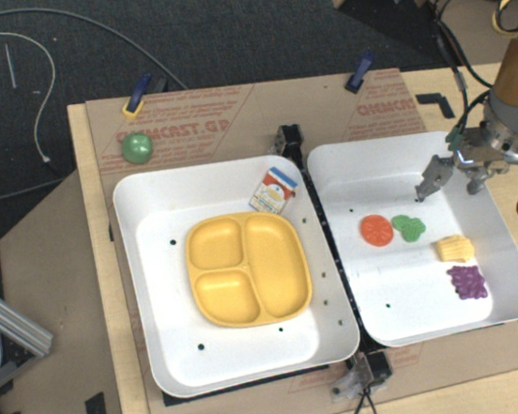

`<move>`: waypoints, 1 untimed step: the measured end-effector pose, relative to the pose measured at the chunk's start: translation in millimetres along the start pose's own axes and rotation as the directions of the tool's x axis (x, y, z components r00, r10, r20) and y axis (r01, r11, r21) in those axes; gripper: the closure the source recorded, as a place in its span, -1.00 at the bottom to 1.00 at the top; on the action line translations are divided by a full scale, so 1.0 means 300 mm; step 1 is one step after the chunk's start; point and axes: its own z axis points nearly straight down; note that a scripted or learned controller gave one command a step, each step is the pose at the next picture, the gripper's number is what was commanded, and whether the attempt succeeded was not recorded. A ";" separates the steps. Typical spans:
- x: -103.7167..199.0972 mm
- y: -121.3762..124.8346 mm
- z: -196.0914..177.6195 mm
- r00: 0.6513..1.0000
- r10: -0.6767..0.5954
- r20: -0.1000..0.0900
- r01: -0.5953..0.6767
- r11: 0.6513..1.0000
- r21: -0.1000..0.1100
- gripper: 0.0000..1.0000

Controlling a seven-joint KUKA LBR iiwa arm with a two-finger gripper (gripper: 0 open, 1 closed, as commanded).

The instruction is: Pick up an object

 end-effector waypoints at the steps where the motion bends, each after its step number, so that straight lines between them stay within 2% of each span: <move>1: 0.001 0.010 -0.027 1.000 -0.003 0.003 0.003 1.000 -0.014 -1.00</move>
